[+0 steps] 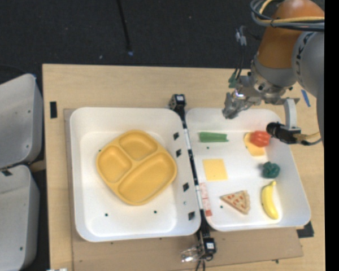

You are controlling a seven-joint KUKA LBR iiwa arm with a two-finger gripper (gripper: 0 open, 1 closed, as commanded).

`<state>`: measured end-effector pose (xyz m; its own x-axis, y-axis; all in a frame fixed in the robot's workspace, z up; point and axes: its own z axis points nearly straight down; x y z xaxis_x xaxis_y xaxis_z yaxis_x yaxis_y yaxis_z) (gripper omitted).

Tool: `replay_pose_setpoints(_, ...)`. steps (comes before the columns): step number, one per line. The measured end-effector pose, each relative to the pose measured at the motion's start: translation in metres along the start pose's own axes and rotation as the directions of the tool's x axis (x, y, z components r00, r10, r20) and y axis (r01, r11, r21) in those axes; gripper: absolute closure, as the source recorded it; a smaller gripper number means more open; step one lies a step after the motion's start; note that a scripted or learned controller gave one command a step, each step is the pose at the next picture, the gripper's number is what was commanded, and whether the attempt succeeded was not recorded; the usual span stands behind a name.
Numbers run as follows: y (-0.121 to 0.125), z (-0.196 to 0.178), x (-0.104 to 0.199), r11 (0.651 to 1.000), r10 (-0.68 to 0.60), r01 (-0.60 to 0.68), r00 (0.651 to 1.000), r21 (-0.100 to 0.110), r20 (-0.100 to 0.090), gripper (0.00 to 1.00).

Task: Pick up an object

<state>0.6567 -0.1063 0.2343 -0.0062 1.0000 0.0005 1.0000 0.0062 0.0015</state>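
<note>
Two shallow white bins sit side by side on the desk (56,83). The left bin (82,208) holds a yellow divided plate (137,166) with three compartments, lying near the bin's middle and turned at a slant.

The right bin (296,205) carries several small play-food pieces, all apart from one another. A green bean-like stick (213,136) lies near the far left corner. A flat yellow cheese square (215,170) rests below it, toward the bin's middle. A pizza slice (237,201) lies near the front, and a yellow banana (269,201) stands just to its right along the right wall. A dark green clump (270,169) sits above the banana. Farther back, a red tomato-like piece (260,138) lies on or against a small yellow piece (254,148); which of the two, I cannot tell.

The arm (285,38) reaches in from the right, its orange band high over the bin's far right corner. The pincer (232,107) points down and leftward over the far edge of the right bin, above and to the right of the green stick and clear of every piece. Whether its tips are apart or together cannot be told from this view.
</note>
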Motion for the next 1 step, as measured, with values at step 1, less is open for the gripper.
replay_pose_setpoints(1, -0.0202, 0.0084, 0.0510, 1.000, 0.000, 0.000, 1.000, 0.002, 0.000, 1.00)
